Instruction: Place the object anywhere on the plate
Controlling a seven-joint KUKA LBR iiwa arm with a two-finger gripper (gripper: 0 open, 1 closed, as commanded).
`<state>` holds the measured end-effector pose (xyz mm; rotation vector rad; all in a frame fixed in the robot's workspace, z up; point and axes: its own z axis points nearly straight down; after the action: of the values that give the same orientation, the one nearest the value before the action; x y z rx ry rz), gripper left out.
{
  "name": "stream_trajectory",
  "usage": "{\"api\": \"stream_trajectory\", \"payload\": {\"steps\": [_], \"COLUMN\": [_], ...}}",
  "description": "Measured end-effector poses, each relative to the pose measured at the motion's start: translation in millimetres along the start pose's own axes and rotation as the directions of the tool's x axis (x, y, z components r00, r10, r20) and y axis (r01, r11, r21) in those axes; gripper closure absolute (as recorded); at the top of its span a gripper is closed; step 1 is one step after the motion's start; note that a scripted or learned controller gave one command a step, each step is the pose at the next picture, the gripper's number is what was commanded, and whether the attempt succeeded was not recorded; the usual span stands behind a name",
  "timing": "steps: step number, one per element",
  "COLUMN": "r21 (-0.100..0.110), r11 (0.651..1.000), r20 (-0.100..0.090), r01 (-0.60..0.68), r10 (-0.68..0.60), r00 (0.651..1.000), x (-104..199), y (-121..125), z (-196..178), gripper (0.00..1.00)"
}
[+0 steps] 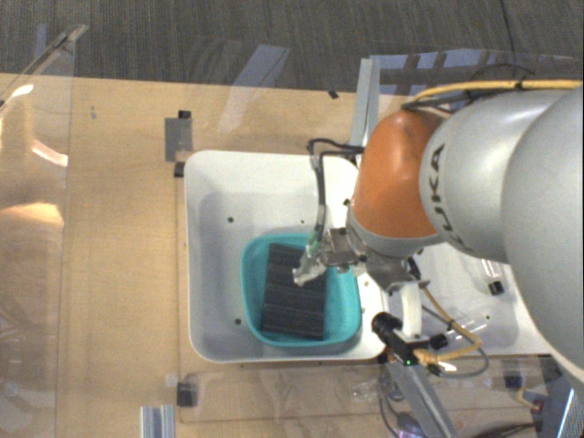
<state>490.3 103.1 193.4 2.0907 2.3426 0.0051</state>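
Note:
A teal plate (256,261) lies in the left white bin (212,245), toward its front right. A dark ribbed rectangular object (292,307) rests flat on the plate, covering most of its middle. My gripper (308,268) hangs just over the object's upper right corner, reaching in from the right. The orange wrist band and grey arm hide the parts behind it.
The right bin (474,318) is mostly covered by the arm; a small dark item (495,287) shows in it. Cables and a black fitting (401,336) hang at the front between the bins. A metal post (365,99) stands behind the bins.

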Motion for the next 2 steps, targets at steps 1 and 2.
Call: {"api": "stream_trajectory", "payload": {"steps": [1,2], "r21": [-0.001,-0.011], "r11": [1.000,0.979], "r20": [0.001,0.002], "r01": [-0.019,-0.204], "r10": [0.019,0.204], "r00": [1.000,0.979], "x": [-57.0,-151.5], "y": [33.2,24.5], "z": [9.0,-219.7], "gripper": [0.00,0.00]}}
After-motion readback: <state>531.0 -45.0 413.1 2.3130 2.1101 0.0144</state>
